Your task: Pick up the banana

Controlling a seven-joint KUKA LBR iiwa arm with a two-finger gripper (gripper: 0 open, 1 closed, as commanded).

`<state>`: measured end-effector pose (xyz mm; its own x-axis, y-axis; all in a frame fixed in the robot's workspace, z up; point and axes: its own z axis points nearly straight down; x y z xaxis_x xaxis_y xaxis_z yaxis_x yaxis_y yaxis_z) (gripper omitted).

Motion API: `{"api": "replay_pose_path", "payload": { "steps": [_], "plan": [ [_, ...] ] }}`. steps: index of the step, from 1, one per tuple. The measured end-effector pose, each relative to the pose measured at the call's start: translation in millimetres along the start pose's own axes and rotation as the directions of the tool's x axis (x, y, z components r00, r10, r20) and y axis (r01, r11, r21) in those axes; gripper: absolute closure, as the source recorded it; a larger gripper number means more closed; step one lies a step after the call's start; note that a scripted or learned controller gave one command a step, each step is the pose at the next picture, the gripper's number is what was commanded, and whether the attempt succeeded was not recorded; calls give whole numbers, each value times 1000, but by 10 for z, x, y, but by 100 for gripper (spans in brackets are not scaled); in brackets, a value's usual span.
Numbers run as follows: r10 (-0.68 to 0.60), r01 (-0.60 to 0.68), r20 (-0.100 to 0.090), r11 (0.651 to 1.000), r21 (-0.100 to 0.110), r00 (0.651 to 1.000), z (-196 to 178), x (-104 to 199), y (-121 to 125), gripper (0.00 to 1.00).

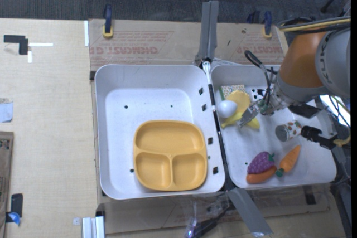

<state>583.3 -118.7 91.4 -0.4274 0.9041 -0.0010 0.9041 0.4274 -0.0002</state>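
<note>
The banana (242,107) lies in the right bin (312,175), near that bin's upper left corner and close to the divider between the two bins. Much of it is covered: a white egg-like ball (226,108) sits against its left side, and the end effector (249,115) comes down over its lower right part, so the fruit's full outline is hard to follow. The metal tips are at the banana, but they blur into the yellow; I cannot tell how far apart they are or whether they have the fruit. A pale green card (232,90) peeks out just above the banana, partly hidden by it. Right of the banana, the arm (304,67) hides the bin's upper right part. Below and right of the banana lie a small tin (285,131), a carrot (289,159) and purple grapes (261,163) on an orange piece. Left of the banana, in the left bin (111,120), sits a yellow tray (170,154).
</note>
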Motion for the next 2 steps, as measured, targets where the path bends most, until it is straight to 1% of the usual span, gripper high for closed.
{"api": "replay_pose_path", "payload": {
  "steps": [1, 2],
  "plan": [
    [-110, 110, 3, 994, -2, 994, -10, -588, -135, 0],
    [-113, 113, 6, 994, -3, 994, -108, -593, -127, 100]
  ]
}}
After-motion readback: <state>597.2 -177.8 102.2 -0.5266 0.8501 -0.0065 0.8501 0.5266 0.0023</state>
